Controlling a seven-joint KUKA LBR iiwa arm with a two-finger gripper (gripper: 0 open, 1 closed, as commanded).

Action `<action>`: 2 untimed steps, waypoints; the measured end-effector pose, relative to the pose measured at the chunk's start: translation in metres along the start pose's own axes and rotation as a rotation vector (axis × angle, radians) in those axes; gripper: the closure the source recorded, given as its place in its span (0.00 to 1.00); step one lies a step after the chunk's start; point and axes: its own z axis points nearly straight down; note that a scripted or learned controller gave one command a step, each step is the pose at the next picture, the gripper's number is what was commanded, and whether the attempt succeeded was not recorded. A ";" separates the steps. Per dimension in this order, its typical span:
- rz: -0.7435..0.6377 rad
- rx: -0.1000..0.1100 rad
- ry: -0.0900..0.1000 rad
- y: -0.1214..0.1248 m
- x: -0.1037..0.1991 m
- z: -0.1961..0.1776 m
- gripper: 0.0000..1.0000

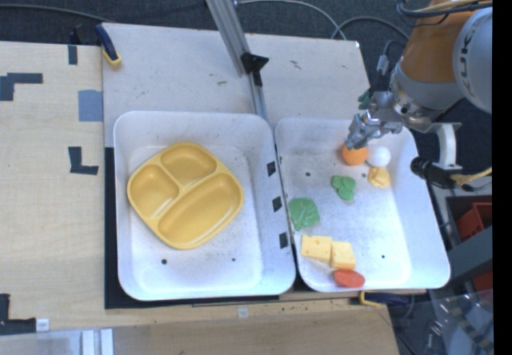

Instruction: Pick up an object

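My gripper (358, 137) hangs low over the far part of the right bin (400, 253), directly above a small orange piece (354, 156) that it partly hides. A white egg-like piece (378, 157) and a small yellow piece (378, 177) lie just right of the orange one. Further forward lie a small green piece (344, 187), a larger green leaf (303, 213), two yellow cheese blocks (328, 251) and a red piece (349, 278). Nothing shows between the fingers.
The left bin (136, 265) holds a yellow divided plate (185, 194). A metal pole (224, 9) slants across the bench behind the bins. The grey and orange arm (444, 49) comes in from the upper right. Cables trail at the back.
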 end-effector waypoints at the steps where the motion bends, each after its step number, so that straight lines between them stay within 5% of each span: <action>1: 0.007 0.002 -0.002 -0.016 0.007 0.046 1.00; 2: 0.003 -0.006 -0.003 0.068 0.004 0.058 1.00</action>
